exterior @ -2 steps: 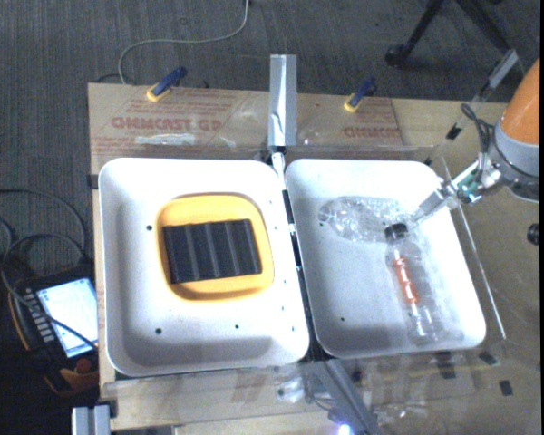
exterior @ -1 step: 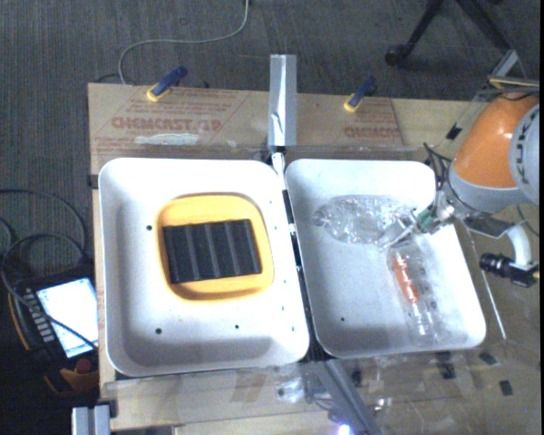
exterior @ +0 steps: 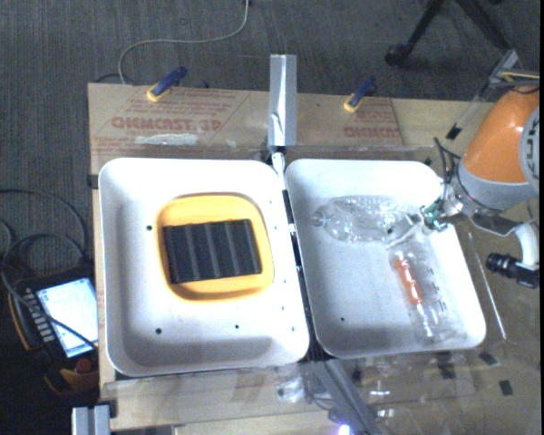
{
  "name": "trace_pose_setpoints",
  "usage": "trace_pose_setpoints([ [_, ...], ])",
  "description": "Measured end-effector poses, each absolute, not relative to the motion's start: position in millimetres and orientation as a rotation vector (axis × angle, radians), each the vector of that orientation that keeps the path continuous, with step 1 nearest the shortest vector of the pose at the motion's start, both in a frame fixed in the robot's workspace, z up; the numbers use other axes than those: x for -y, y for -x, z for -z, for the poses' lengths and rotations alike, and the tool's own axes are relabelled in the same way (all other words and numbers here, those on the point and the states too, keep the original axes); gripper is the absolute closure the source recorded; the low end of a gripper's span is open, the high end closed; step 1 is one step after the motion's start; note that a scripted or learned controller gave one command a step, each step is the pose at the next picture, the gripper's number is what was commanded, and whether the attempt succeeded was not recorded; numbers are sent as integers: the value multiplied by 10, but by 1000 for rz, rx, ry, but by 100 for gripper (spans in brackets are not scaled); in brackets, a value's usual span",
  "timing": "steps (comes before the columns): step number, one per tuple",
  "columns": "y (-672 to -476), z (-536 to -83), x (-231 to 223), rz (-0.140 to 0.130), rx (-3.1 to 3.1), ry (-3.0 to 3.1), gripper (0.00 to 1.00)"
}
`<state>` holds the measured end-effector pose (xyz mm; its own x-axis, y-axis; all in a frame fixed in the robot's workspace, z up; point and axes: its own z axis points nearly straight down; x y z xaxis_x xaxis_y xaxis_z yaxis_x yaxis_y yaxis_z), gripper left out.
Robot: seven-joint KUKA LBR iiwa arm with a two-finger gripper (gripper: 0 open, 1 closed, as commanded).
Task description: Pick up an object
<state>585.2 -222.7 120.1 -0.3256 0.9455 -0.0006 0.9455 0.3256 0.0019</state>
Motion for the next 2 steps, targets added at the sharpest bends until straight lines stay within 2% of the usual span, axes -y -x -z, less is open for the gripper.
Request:
trace_pose_setpoints([
  [1, -5536, -944, 2041, -12, -2554, -1784, 0],
  [2, -5553, -1040, 2025, -18, -2553, -1782, 100],
])
